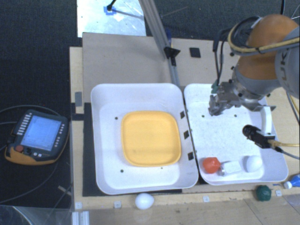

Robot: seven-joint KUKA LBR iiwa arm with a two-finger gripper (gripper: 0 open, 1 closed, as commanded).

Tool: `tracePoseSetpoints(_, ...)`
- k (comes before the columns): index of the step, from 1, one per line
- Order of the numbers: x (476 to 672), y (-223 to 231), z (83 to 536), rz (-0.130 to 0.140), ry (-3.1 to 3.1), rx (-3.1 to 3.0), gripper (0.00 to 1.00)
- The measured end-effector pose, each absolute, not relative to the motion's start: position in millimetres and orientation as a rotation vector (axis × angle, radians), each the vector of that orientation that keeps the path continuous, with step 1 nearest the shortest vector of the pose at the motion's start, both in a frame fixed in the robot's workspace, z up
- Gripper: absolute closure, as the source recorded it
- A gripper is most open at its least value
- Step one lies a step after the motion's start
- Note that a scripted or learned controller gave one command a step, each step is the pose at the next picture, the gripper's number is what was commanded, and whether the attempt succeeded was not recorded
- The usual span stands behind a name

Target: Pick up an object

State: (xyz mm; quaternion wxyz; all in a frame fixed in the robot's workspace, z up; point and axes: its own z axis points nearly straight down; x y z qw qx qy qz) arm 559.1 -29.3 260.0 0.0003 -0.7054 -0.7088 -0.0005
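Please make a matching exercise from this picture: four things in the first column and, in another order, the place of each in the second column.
Things:
1. yellow plate
2. orange ball
3. end effector
4. white egg

Places:
A. outside the bins, on the bench at the near edge
B. in the left bin
C. over the right bin's far part
D. near corner of the right bin

Pairs: 1-B, 2-D, 3-C, 4-A

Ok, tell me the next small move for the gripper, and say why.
Probably shift the gripper toward the near edge of the right bin and over the orange object. The gripper hangs over bare bin floor at the far end, while the objects lie along the near wall.
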Motion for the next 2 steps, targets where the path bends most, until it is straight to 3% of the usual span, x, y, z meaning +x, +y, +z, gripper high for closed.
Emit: tracePoseSetpoints(2,582.6,84,259,-0.002,-2.226,-2.216,1.00)
